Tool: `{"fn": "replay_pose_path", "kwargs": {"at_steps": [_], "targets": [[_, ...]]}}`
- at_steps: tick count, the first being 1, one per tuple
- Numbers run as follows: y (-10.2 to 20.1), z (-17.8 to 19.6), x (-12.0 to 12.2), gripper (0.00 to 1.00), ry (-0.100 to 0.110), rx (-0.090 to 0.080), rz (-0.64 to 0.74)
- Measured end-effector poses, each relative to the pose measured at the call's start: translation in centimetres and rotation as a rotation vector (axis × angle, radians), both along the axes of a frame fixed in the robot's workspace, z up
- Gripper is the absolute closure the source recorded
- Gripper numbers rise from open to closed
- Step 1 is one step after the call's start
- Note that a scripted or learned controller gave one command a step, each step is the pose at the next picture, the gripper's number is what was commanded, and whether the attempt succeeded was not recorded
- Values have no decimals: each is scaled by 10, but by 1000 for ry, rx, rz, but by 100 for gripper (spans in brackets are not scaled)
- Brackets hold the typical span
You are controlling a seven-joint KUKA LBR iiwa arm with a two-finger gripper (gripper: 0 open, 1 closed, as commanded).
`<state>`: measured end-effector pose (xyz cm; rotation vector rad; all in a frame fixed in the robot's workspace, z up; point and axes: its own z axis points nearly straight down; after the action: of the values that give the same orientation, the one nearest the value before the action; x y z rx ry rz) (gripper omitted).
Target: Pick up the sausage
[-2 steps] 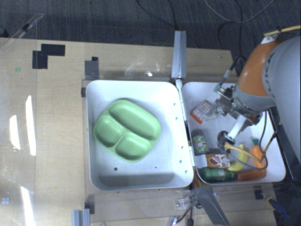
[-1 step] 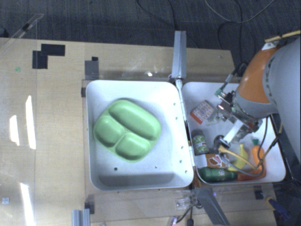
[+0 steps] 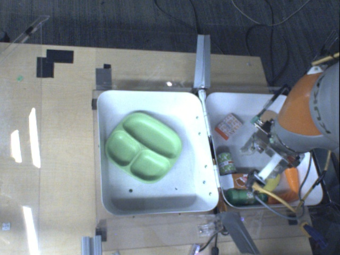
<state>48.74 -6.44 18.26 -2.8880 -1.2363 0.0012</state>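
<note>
The approach looks under way: the grey two-finger gripper [image 3: 256, 140], open or clenched one cannot tell, hangs over the shallow white right bin [image 3: 249, 102], and must next descend on the stubby orange sausage [image 3: 291, 180], if rightly identified, at lower right.

Left bin [image 3: 159, 193] first: a green three-compartment plate [image 3: 144, 146] sits right in its middle, long compartment toward one o'clock. Over to the right bin [image 3: 234, 102]: a small red-printed packet [image 3: 229, 126] at eleven o'clock, a green can [image 3: 225, 163] at nine against the dividing wall, a dark green cylinder [image 3: 239, 196] lying at seven. Black tape marks [image 3: 53, 61] at the surface's [image 3: 53, 169] ten o'clock.
</note>
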Motion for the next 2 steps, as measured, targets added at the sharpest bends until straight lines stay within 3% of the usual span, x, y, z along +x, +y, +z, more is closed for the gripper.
{"fn": "replay_pose_path", "kwargs": {"at_steps": [1, 2], "targets": [[-5, 0, 0, 0, 1, 0, 29], [26, 27, 53, 0, -1, -1, -271]]}}
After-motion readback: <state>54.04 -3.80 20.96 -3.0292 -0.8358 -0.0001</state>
